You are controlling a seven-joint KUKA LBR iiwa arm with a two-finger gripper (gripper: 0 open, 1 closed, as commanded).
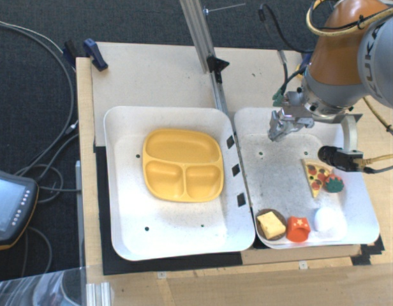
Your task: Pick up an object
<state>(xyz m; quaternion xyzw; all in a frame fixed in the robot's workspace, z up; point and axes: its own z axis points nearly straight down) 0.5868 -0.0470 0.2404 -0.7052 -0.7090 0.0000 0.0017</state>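
**A:** Where does the metal two-finger gripper stand?

**B:** Over the far bare part of the right shallow white bin, carrying nothing. Whether its claw is apart or together I cannot tell.

**A:** And the things to pick?

**B:** All along that bin's near and right side: a flat toy pizza slice with red dots, a small green lump touching it, a white rounded piece, a small red block and a pale yellow wedge in the near corner.

**A:** How best to go?

**B:** I'd choose the pizza slice (nearest, though flat), come straight down and keep clear of the green lump.

**A:** The surroundings?

**B:** A yellow divided plastic tray lies in the left white bin, on a pale wooden bench; dark carpet and cables around.
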